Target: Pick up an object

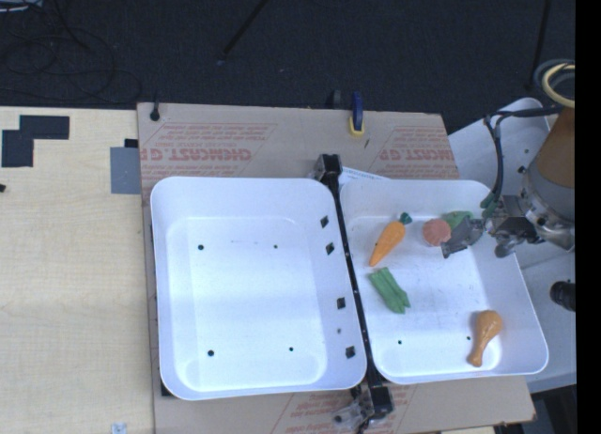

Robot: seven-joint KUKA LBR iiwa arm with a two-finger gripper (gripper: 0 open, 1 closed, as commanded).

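The right bin [441,371] holds several toy foods. An orange carrot [387,242] lies near its left wall, with a green vegetable [389,289] just below it. A pink round piece [436,231] sits at the upper middle, and a small green piece [459,219] lies right beside it. A tan drumstick [485,335] rests in the near right corner. My gripper [482,238] hovers over the bin's upper right part, just right of the pink piece. It is open with nothing between its fingers.
The left bin [160,263] stands beside the right one, with a black divider [343,272] between them. Both rest on a cardboard sheet [235,141]. A blue and yellow clamp [357,115] sits at the sheet's far edge. The arm's orange band [562,146] is at the far right.
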